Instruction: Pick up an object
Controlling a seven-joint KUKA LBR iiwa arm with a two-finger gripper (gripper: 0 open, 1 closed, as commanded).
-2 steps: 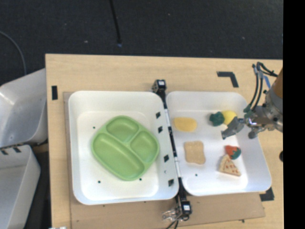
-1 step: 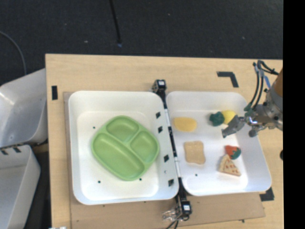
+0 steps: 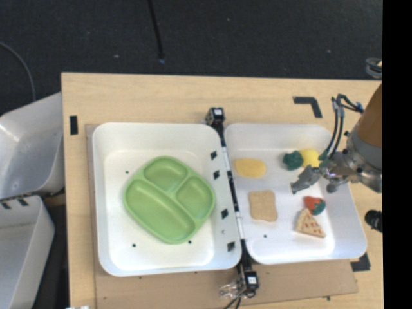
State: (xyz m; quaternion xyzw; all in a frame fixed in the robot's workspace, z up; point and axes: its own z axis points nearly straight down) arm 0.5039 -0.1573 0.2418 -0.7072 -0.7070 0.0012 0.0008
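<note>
Claw (image 3: 318, 177) hangs low over the right bin (image 3: 277, 253), in its right half, arm (image 3: 368, 137) reaching in from the right edge. Fingers are spread apart with nothing between them, so no grasp yet. My read: this is the approach step, a target not committed. Candidates all lie in the right bin: a yellow oval piece (image 3: 250, 167) at the left, a tan toast-like slice (image 3: 262, 206) just nearer than it, a green lumpy toy (image 3: 293, 159) touching or nearly touching a yellow one (image 3: 310, 156) at the far side, a red and green strawberry-like toy (image 3: 314, 205) nearer, and a pizza-like wedge (image 3: 310, 225) nearest. Claw sits between the green/yellow pair and the red one, close to both; can't tell the height above the bin floor from this angle. Left bin (image 3: 106, 172) holds a green divided plate (image 3: 168, 198), well apart from the claw and flat, so a poor pick anyway. Next move, as I judge it: shift over one item, line the fingers across its narrow side, drop and close. The red toy or the green lump look the easiest, being chunky; toast slice and wedge lie flat and would need the fingertips right down at the bin floor. Risk: the green/yellow pair is crowded, so one finger may land on the neighbour and nudge both away.
</note>
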